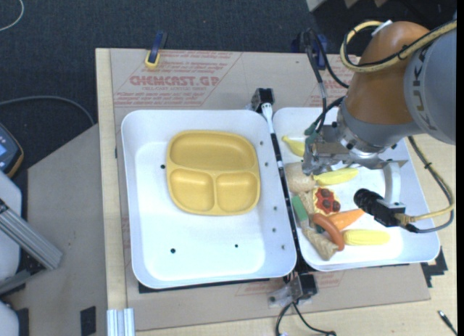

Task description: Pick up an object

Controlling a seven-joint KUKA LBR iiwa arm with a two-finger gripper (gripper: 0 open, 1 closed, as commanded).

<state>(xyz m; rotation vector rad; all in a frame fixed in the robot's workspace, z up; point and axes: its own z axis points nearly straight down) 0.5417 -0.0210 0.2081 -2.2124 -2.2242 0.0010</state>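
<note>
A yellow toy corn cob (pixel 367 238) is lying nearest the camera in the right-hand shallow white bin (pixel 417 253), with an orange toy carrot (pixel 339 220) just beyond it and a pizza-slice toy (pixel 325 201) beside that. Farther back, the grey arm's gripper (pixel 317 162) is hanging low over a pale yellow banana-like piece (pixel 336 177); how far it is parted cannot be told. In the left white bin (pixel 145 255), a yellow three-compartment plastic plate (pixel 213 171) is sitting alone.

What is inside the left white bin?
The left white bin holds one yellow divided plate, lying flat toward its back half. The plate covers the floor beneath it, so anything under it is hidden.
</note>
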